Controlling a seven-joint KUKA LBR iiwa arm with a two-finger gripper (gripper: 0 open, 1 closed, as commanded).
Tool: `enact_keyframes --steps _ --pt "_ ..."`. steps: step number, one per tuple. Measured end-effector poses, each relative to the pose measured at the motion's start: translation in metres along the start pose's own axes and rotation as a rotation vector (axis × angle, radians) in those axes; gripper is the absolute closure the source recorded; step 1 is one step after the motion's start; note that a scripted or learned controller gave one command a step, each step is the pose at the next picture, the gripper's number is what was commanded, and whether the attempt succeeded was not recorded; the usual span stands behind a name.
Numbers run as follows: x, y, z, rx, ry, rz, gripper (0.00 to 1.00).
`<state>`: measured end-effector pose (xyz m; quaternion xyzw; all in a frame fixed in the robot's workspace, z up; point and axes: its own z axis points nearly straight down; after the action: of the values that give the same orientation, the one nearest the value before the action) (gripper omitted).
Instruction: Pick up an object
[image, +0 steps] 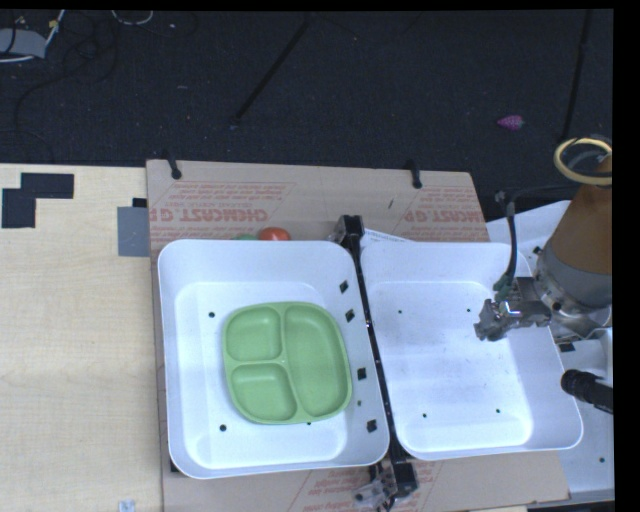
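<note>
A light green divided plate (286, 362) with three compartments lies flat in the left white bin (190, 290). My gripper (492, 322) hangs over the right part of the right white bin (450, 430), far to the right of the plate. The grey arm with its orange band (590, 225) comes in from the right edge. The fingers look dark and small, and nothing shows between them.
A small red-orange thing (273, 235) lies on the cardboard just behind the left bin's far rim. A black divider clip strip (365, 340) runs between the two bins. Pale wooden bench (70, 350) extends to the left.
</note>
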<state>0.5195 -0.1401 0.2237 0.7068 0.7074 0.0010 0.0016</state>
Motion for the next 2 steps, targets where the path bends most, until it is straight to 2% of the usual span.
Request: enact_keyframes --steps 1,2 --pt "-0.001 0.001 -0.048 0.002 0.000 0.000 1.00" --pt "0.055 0.004 -0.047 0.007 0.003 -0.004 1.00"
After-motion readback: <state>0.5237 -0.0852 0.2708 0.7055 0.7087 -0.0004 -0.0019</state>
